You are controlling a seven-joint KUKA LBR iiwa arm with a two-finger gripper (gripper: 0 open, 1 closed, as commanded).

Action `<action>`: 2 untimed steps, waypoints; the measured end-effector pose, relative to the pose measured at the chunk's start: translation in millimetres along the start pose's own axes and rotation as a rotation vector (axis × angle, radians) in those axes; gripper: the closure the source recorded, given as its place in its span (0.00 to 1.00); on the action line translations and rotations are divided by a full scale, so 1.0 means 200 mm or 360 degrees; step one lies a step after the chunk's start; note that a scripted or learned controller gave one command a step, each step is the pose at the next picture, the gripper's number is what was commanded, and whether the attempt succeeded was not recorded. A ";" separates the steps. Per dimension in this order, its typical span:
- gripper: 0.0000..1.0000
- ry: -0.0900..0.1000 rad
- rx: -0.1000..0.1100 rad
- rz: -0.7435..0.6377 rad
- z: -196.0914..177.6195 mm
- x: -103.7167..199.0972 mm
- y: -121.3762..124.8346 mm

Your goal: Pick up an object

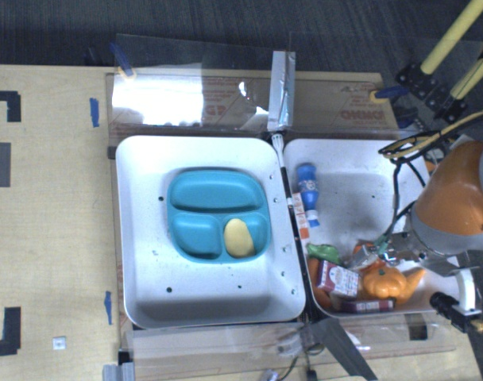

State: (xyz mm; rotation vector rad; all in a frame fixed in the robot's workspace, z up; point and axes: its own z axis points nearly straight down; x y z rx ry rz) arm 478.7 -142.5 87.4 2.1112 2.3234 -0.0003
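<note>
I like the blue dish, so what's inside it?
One yellow, egg-shaped thing lies in the lower right compartment of the blue dish, which sits in the left bin. The other compartments show bare blue. Whatever is beneath the yellow thing is covered.

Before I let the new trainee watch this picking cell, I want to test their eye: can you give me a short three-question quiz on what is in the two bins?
1. True or false: the yellow egg-shaped object lies in the blue divided tray.
2. Which bin holds the blue-capped bottle? A) the left bin B) the right bin C) neither, it lies on the bench
3. Fill in: the small orange pumpkin lies in the right bin's ____ part, among the cluttered items.

Key: 1 true; 2 B; 3 lower (the side nearest the camera), close under the arm's orange band.
</note>
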 end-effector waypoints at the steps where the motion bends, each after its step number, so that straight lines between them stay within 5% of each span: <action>1: 1.00 -0.0001 -0.0007 0.0003 -0.05 0.00 0.01; 2: 1.00 0.0006 -0.0003 -0.0108 -0.49 0.44 0.39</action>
